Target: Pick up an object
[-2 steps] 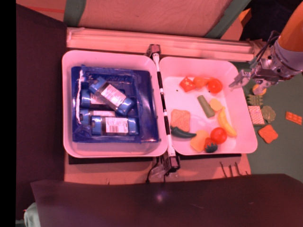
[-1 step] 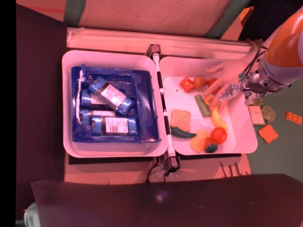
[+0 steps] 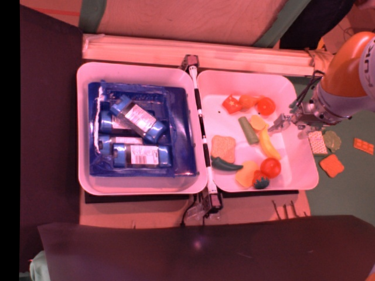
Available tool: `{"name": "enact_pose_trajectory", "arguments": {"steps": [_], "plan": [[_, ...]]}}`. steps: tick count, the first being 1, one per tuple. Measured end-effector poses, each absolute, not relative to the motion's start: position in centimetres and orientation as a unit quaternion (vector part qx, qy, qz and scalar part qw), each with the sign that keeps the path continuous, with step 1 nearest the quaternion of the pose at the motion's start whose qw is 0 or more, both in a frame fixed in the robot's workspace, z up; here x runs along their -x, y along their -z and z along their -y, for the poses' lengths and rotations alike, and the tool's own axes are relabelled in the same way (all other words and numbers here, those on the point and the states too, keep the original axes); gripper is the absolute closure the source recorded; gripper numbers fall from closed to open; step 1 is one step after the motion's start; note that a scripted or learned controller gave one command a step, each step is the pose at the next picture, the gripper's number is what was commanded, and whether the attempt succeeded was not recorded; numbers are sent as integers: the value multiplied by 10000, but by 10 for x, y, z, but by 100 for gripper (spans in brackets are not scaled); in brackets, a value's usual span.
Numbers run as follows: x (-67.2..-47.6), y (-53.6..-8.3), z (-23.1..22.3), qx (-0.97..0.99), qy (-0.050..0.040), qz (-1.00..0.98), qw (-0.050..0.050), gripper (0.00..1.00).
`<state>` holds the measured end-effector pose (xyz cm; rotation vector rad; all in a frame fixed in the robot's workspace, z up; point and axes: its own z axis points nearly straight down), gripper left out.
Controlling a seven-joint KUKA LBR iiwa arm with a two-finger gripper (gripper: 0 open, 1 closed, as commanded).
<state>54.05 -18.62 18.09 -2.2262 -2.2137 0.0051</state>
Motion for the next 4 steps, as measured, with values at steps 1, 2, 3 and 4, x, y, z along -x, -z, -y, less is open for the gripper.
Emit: {"name": "enact_pose_trajectory", "arguments": {"steps": [1, 2, 3, 4], "plan": [[-538, -121, 180, 7084, -13, 7058, 24, 0], [-545, -100, 179, 7071, 61, 7071, -35, 0], [-548, -114, 183, 7086, 84, 7054, -142, 100], [-553, -179, 180, 7077, 23, 7065, -58, 100]]}}
